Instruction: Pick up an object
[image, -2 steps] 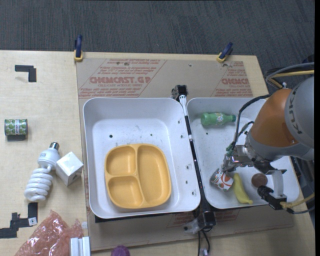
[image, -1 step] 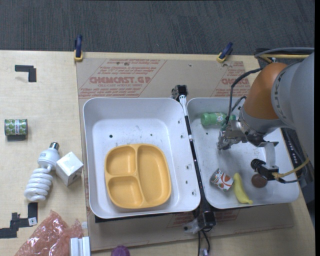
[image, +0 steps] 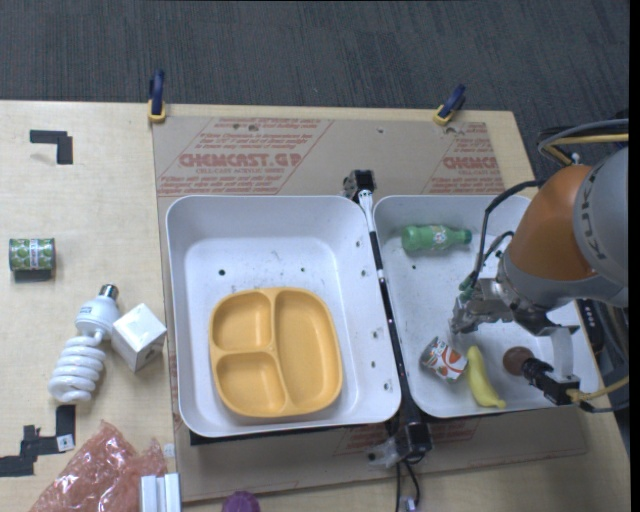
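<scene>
Pincer (image: 466, 322) low in the right bin (image: 420, 395), just above a small crumpled packet (image: 444, 359); fingers too blurred to tell whether apart or together.

Banana (image: 485, 378) lying just right of the packet, near the bin's front rim; green bottle (image: 433, 237) on its side by the back wall, well apart from both; bare white floor between bottle and packet, along the left wall. Yellow divided plate (image: 274, 350) filling the front of the left bin (image: 190, 240), back strip open. On the bench (image: 90, 200) beyond the left rim: light bulb (image: 82, 352), white cube (image: 138, 335), green can (image: 31, 256).
</scene>
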